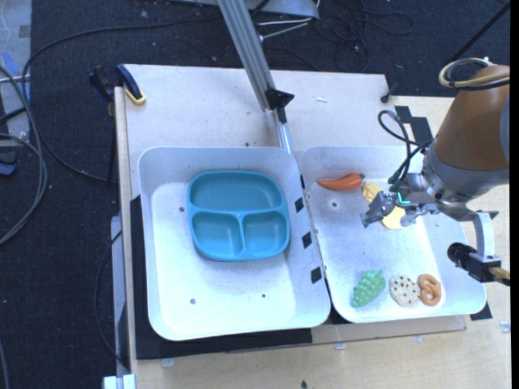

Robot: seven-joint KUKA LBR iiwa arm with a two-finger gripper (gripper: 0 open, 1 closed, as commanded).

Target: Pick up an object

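**Entry: claw low over yellow piece, right bin, no grasp confirmed**

Start at the gripper (388, 210): you see it down inside the right bin (454, 294), at the upper middle of the floor, hanging from the grey wrist that enters from the right. The dark claw body blocks the tips, so you cannot tell how the claw stands, and nothing is visibly held.

Just beside and partly under it lies a yellow object (395, 220), pale and rounded, half hidden by the claw. A second small yellow bit (371, 191) sits just above-left. You should treat the yellow object as the likely target; contact cannot be judged.

Moving outward: an orange carrot (340, 181) lies near, up-left, long and tapered. Along the bin's near edge, well apart from the claw: green grapes (368, 288), knobbly; a speckled cookie (402, 290); a pretzel (429, 289) touching or nearly touching it.

The left bin (162, 298) holds a blue divided plate (239, 215).

Progress, by your judgement: approach made; grip and lift remain.
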